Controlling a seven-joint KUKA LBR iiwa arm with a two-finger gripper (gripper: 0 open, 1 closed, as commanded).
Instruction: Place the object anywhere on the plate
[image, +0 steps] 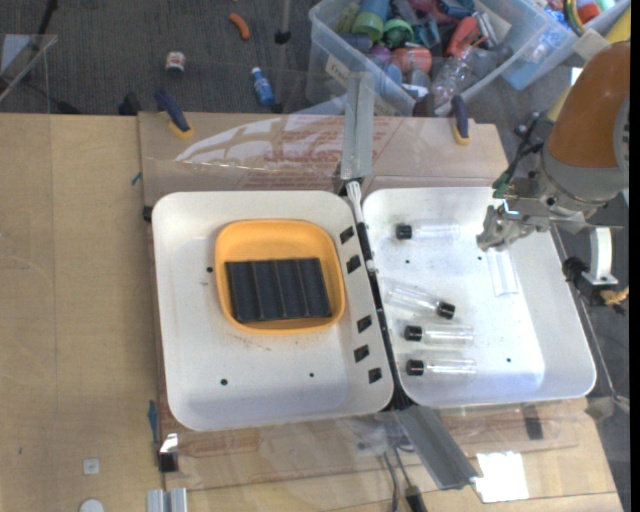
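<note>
An orange plate (278, 234) lies in the left bin (190, 330) with a black ribbed block (278, 288) on it. Several clear tubes with black caps lie in the right bin (550, 350): one at the back (422, 232), one in the middle (424, 300), and two near the front (436, 335) (440, 367). Another clear tube (503, 273) lies toward the bin's right side. My gripper (494, 233) hangs over the right bin's back right part, just above the far end of that tube. Nothing visible hangs from it.
A divider with black tabs (358, 300) separates the bins. The arm's orange band (598, 100) comes in from the upper right. A clear tub of toys (430, 40) sits on the floor beyond the bench. Cardboard (260, 150) lies behind the bins.
</note>
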